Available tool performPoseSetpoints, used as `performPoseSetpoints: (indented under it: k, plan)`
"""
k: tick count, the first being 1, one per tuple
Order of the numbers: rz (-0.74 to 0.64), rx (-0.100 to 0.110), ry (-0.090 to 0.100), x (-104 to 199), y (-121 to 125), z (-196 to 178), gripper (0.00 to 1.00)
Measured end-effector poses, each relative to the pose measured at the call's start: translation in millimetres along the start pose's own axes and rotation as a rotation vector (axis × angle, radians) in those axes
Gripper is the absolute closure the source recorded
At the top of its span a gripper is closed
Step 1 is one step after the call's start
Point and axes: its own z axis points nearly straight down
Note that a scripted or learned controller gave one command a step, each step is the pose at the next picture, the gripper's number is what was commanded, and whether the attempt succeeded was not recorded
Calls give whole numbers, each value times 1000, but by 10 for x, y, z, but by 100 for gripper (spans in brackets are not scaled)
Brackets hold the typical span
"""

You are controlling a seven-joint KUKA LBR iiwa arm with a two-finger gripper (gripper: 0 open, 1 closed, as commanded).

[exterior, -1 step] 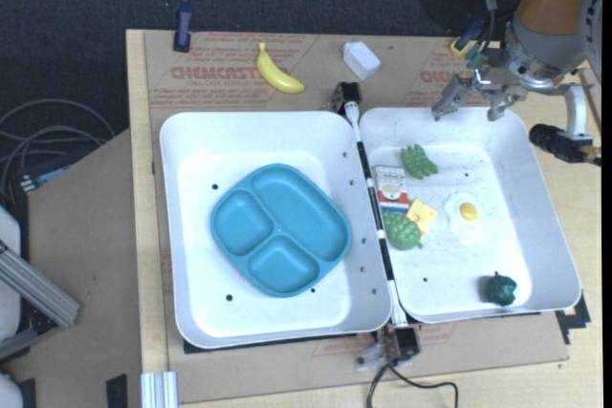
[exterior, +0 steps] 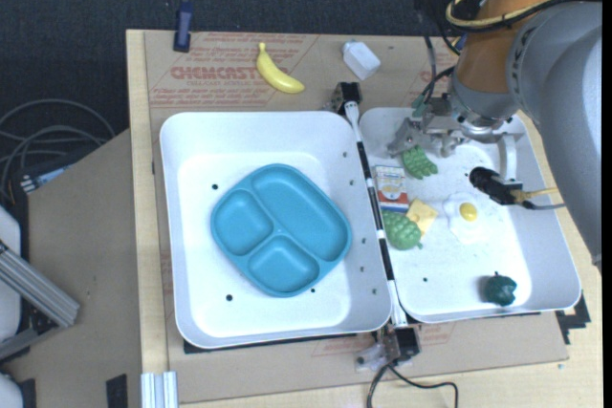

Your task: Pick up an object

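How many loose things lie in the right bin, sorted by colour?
Green: 3, the far piece, the middle piece, the dark near piece
Yellow: 1, a small chunk
White-and-yellow: 1, the fried egg
White-and-red: 1, the carton
Total: 6

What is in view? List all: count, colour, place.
left bin: one, white, bench
right bin: one, white, bench
tray: one, blue, left bin
banana: one, yellow, bench
block: one, white, right of banana
stick: one, blue, bench
leafy toy: one, green, right bin, by end effector
carton: one, white, right bin
egg: one, white-yellow, right bin
veg toy: one, green-yellow, right bin
lump: one, dark green, right bin
arm: one, grey, right
end effector: one, grey, over right bin
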Motion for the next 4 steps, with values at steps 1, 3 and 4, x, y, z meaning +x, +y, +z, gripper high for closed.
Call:
performPoseSetpoints:
  k: [1, 3, 4]
  plan:
    - [0, 1, 0, 167, -37, -12, 0]
    - [2, 1, 0, 171, -953, -18, 0]
    - [2, 2, 1, 50, -1000, -6, 0]
